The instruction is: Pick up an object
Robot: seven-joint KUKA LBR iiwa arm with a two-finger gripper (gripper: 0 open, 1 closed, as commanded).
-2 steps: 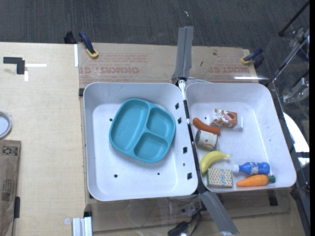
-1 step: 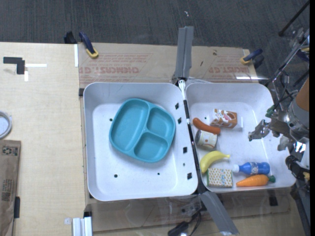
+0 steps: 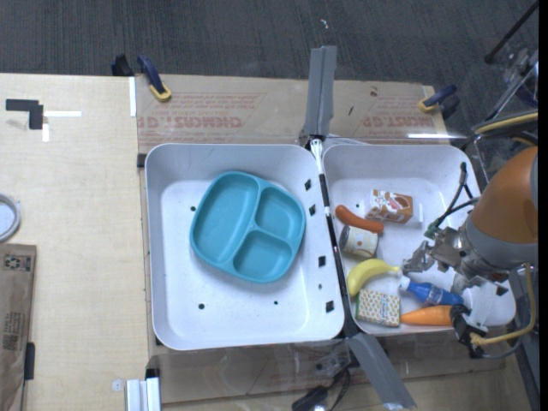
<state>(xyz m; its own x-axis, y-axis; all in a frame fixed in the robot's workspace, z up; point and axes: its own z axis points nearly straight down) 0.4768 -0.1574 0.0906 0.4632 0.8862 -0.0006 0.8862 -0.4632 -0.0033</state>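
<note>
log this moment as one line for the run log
claw over right bin, beside banana | nothing seen held | blue plate in left bin

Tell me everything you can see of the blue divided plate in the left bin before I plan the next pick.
The blue divided plate is a turquoise, rounded-square dish that looks like smooth plastic. Raised ridges split it into three compartments: one large along its left side and two smaller ones on its right. All three hold nothing. It lies flat and upright on the floor of the left bin, turned at a slight angle, roughly central. Nothing touches it except the bin floor; the gripper is over the right bin.
</note>
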